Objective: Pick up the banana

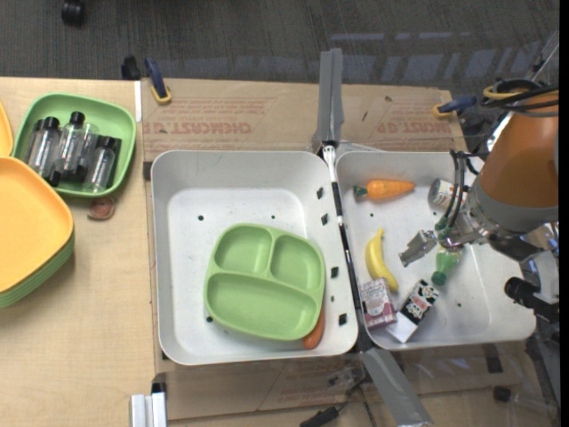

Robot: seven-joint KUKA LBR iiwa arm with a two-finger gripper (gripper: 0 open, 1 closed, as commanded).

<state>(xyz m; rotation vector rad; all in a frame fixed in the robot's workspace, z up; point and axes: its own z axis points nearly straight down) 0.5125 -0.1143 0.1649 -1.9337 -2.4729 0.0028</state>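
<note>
The yellow banana point(379, 260) lies in the right bin point(498, 332), near its left wall, curved and pointing up and down. My gripper point(428, 245) hangs over the middle of that bin, a short way to the right of the banana and apart from it. Nothing shows between its fingers, and the arm above hides part of them.
An orange carrot point(386, 189) lies at the right bin's back. A green bottle point(443, 266), a pink carton point(377, 300) and a black-and-white carton point(418, 306) lie near the gripper. The left bin point(178, 238) holds a green divided plate point(265, 281).
</note>
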